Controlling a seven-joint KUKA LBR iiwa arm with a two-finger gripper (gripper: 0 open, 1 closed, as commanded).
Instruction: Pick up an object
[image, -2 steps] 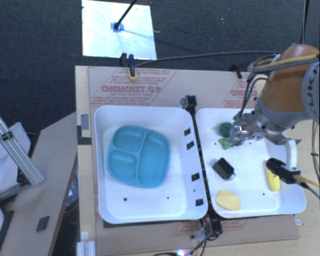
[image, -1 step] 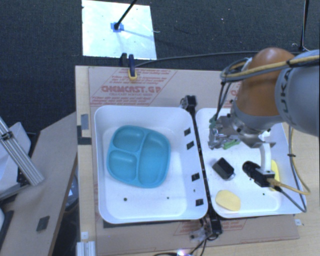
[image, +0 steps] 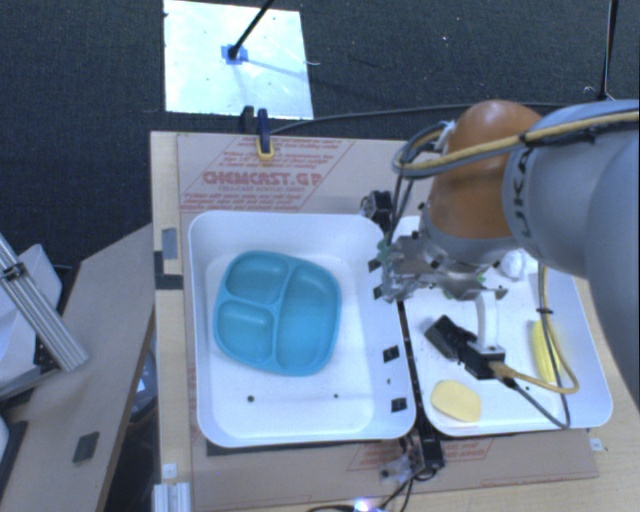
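Left bin (image: 300, 400): blue divided plate (image: 277, 312) in the middle, lying flat. Gripper (image: 393, 272) is at the seam between the bins, by the right bin's (image: 585, 385) far-left corner; open or closed, can't tell. Right bin: yellow oval piece (image: 456, 401) near the front-left corner, long yellow piece (image: 543, 350) along the right edge.

Two white bins (image: 200, 330) (image: 592, 392), one blue plate (image: 278, 311), one yellow disc (image: 456, 401)
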